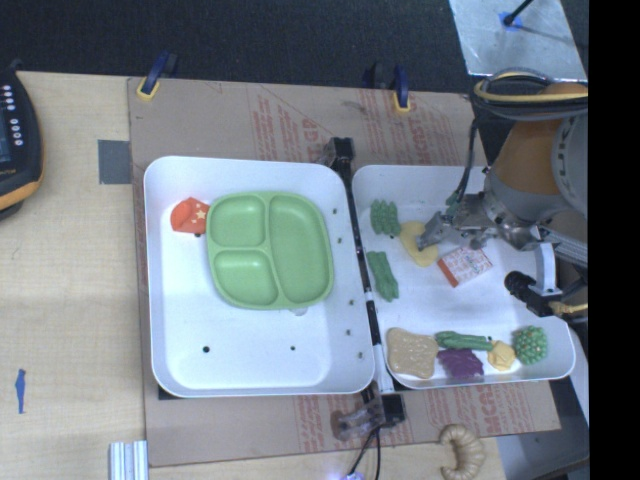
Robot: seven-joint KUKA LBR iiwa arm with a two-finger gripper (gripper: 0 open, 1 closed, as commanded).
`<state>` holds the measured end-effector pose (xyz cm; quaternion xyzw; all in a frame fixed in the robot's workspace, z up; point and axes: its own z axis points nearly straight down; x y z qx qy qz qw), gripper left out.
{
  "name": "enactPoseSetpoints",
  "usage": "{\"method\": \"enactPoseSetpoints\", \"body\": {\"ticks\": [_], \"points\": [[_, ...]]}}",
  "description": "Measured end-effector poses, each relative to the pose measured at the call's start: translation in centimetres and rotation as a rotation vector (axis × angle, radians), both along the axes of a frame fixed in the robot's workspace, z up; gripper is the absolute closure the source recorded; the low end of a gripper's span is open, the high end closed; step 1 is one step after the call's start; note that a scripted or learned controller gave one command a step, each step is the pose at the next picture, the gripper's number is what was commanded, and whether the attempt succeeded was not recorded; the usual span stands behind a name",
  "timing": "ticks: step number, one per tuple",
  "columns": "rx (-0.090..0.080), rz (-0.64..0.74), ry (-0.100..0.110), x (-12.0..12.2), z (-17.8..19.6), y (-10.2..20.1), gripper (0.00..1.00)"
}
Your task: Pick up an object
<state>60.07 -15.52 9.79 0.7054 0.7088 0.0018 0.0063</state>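
My gripper hangs over the upper middle of the right bin, its fingers spread open with nothing between them. Just below it lies a red and white packet. A yellow piece sits to its left, partly under the left finger. Two green pieces lie along the bin's left side. Along the front edge are a tan slice, a purple piece, a long green piece, a small yellow piece and a green knobbly ball.
The left bin holds a green divided plate and a red piece at the plate's upper left. A black divider runs between the bins. A tan curled thing lies on the bench in front of the right bin.
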Motion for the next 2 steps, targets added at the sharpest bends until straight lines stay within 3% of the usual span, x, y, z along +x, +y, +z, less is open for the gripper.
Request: {"method": "enactPoseSetpoints", "body": {"ticks": [1, 2], "points": [[0.001, -0.005, 0.002, -12.1, -0.1, -3.4, 0.0], [-0.006, -0.003, 0.0, -11.7, 1.0, -3.6, 1.0]]}}
